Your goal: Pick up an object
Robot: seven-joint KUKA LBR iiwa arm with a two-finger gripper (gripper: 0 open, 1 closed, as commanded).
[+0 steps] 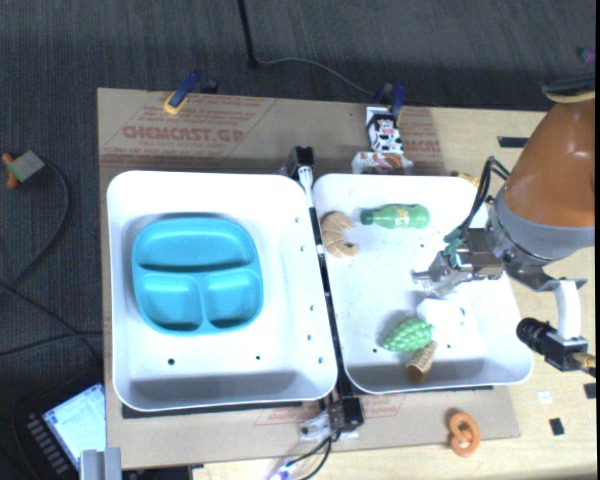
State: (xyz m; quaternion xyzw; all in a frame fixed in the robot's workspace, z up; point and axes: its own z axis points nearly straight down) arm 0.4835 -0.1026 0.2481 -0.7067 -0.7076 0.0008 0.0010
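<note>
green cone toy (409,339) below jaws (429,279), apart

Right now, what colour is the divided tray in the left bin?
Light blue; the divided tray shows plainly in the camera view.

orange pretzel toy (463,432) on bench, blue clamps (183,90) at cardboard's edge.

even overhead light, bright, no hard shadows. white bins (220,388) near blown out, little surface detail on walls. soft shadow under blue tray (195,271) rim. mild sheen on orange band (565,158). dark carpet (80,28) underexposed, texture barely readable. overall soft, low-res; small objects and tool (442,276) slightly blurred. slight barrel bend at counter (280,128) edges.
</note>
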